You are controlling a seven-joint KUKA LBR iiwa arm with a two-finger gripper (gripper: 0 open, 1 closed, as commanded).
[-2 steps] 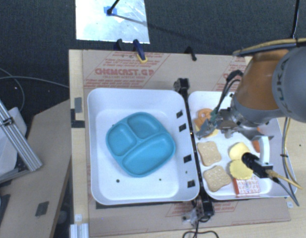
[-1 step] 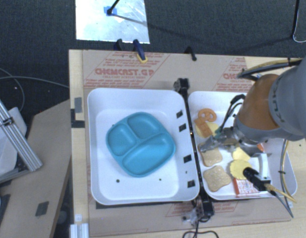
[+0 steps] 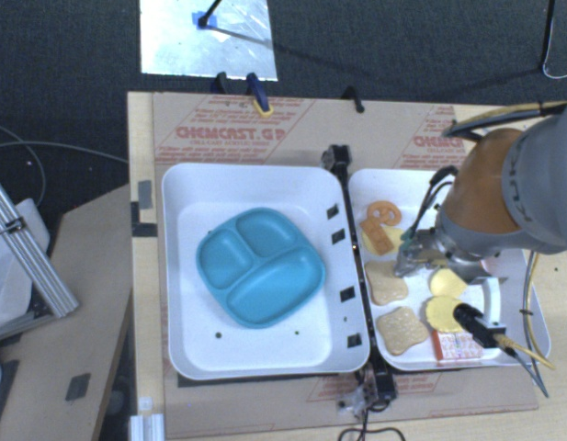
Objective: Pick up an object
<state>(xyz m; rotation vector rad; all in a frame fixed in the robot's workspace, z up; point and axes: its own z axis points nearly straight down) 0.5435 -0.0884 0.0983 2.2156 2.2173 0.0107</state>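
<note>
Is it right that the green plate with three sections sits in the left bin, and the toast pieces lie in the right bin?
Not quite. The plate is blue, not green. The camera view shows it in the left bin, with three sections, and the toast pieces lie in the right bin.

One fixed camera, mounted high over the cardboard-topped bench [image 3: 292, 122], looking down at a slant. Both shallow white plastic bins [image 3: 265, 177] fit in frame, mid-distance. Grey arm with orange band [image 3: 504, 191] enters from the view's right.
</note>
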